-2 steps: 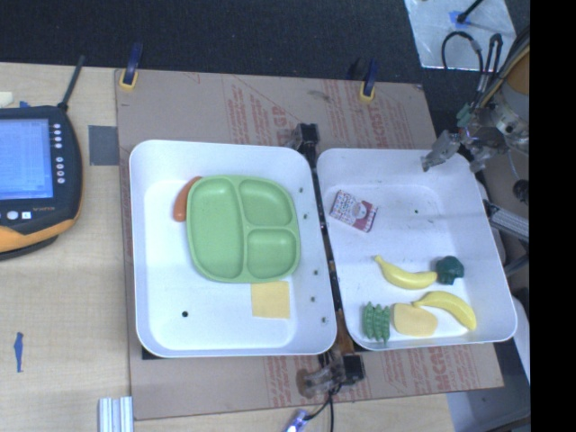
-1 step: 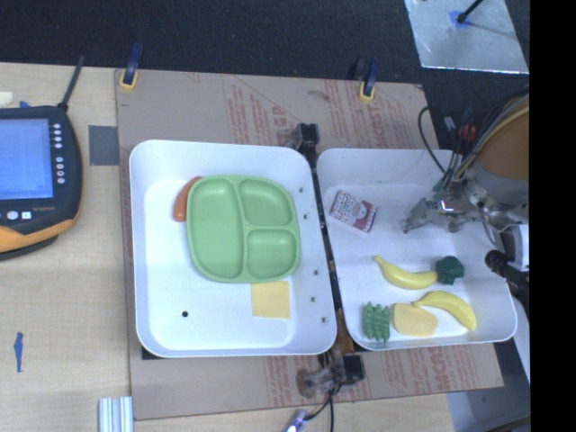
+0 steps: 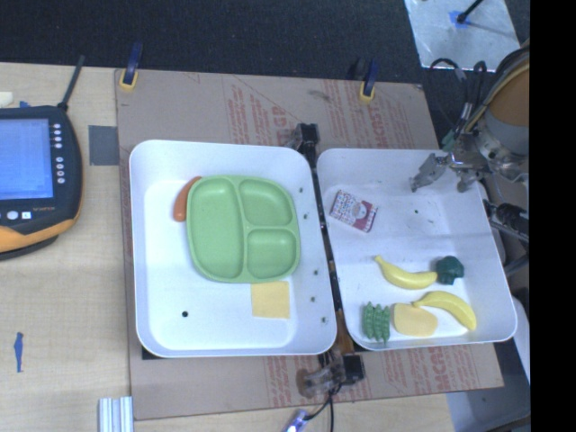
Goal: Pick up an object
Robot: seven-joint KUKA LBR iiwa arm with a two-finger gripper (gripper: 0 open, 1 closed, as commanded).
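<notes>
Two shallow white bins sit side by side on a brown cardboard sheet in the middle of the frame. The left bin holds a green divided plate, which covers most of an orange-red object at its upper left, so only a curved sliver shows and its kind cannot be made out. A yellow square slice lies just below the plate, and a small dark speck sits near the bin's lower left.

The right bin holds a small pink-and-white packet in its upper left part. Lower down lie a yellow banana, touching or nearly touching a dark green broccoli-like piece at its right end. Along the bottom edge are a green ridged vegetable, a flat yellow piece and a second banana that overlaps it.

The gripper hangs at the upper right corner of the right bin, well apart from every object, with nothing between its fingers. They look spread somewhat apart, though they are small and blurred. The arm is cut off by the right edge of the frame.

A handheld tablet controller is cut off at the left edge.
</notes>
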